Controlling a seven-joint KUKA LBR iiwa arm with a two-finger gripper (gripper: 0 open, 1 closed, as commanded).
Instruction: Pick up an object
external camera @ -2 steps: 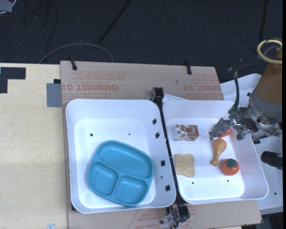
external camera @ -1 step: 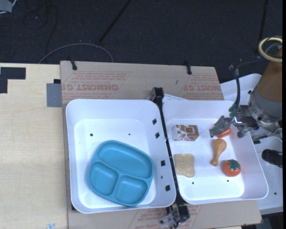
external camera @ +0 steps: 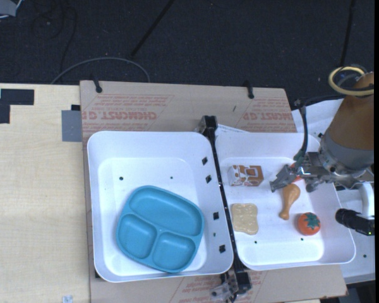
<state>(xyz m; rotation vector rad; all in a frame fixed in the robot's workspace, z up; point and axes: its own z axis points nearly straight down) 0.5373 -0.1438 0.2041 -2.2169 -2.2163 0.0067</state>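
- Where the arm reaches into the right bin (external camera: 341,248), the tool (external camera: 295,177) hovers over the upper end of the drumstick (external camera: 289,201); whether it is open or closed, cannot tell
- Drumstick lies between cracker (external camera: 247,175) and tomato (external camera: 308,224); toast (external camera: 244,218) near the divider
- Left bin (external camera: 107,169) carries a blue divided plate (external camera: 159,229)

A blue three-compartment tray (external camera: 160,229) lies in the left white bin (external camera: 107,150). Both bins sit on a brown cardboard sheet (external camera: 177,109) printed with lettering, over a pale wooden bench (external camera: 31,194). Black cables (external camera: 101,62) trail across the dark floor (external camera: 196,30) behind.
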